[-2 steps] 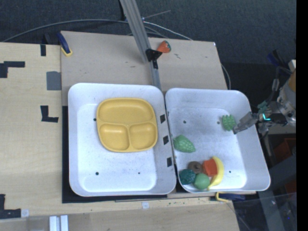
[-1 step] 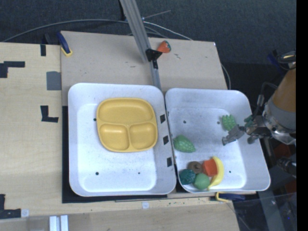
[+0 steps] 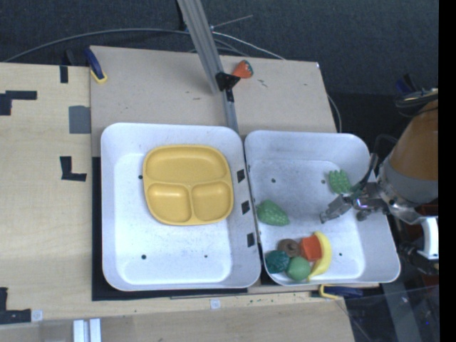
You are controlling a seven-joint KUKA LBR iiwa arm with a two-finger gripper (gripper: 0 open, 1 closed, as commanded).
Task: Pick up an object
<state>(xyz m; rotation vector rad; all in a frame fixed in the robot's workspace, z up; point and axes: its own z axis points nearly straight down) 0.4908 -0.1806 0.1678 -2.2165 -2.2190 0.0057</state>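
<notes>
1. The gripper (image 3: 329, 215) hangs low in the right bin (image 3: 306, 144), toward its right side, with the arm (image 3: 417, 155) reaching in from the right. Its fingers look parted a little with nothing between them, so no object is held yet.

2. Candidates all lie in the right bin: a leafy green piece (image 3: 339, 181) just above the gripper, a green lump (image 3: 272, 213) to its left near the bin's middle, and a cluster at the near edge made of a banana (image 3: 323, 254), a red piece (image 3: 311, 247), a brown ring (image 3: 288, 246) and two green pieces (image 3: 288, 264).

3. The green lump seems the best target: it sits apart from everything else, with bare floor all round for the fingers.

4. Centre over it first, then descend straight, so both fingers straddle its narrower width.

5. Avoid the cluster; its pieces touch, and closing there would likely pinch two or push them aside.

6. The leafy piece lies near the bin's wall, which may crowd one finger.

7. The left bin (image 3: 114, 191) carries a yellow tray (image 3: 188, 184), which is too broad to grip well.
</notes>
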